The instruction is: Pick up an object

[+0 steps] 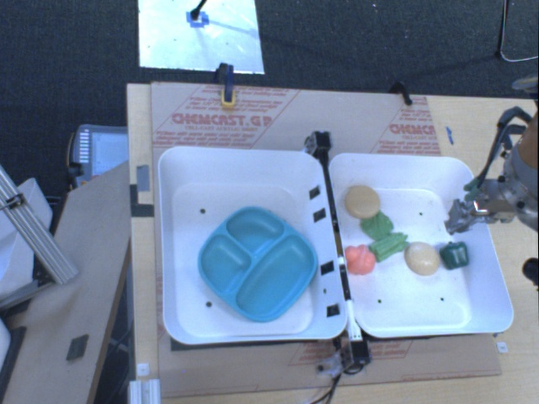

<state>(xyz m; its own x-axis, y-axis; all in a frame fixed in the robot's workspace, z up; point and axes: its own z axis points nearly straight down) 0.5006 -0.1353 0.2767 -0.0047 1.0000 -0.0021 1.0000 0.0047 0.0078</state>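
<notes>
Camera view: the gripper (461,215) is hanging over the right-hand bin (472,310), near its right wall, with the grey arm reaching in behind it from the right edge. Whether it is released or clenched cannot be told; the tip is reading as a small metallic blur. Nothing is showing held at the tip.

Candidate objects are all sitting in this bin, left of and below the gripper. Nearest, just below it: a dark green pepper-like piece (454,255), touching or almost touching a pale cream egg-shaped piece (422,258) on its far side. Further left: a green leafy piece (378,225) and a second green piece (387,247), close together. Beyond them, a tan round piece (362,200) and a reddish-pink piece (360,260), both near the divider, well apart from the gripper.

The other bin, far left of the gripper, is carrying a blue compartment plate (255,262).

Judgement: the pick is not yet made.

Risks from here:
- Descending on the green pepper piece is risking a clash with the bin's right wall, since both are lying close to it.
- The pepper and cream pieces are crowding each other; a descent between them could shove one aside or pinch both.
- The rounded cream and tan pieces look likely to squirt out of a closing grip.
</notes>
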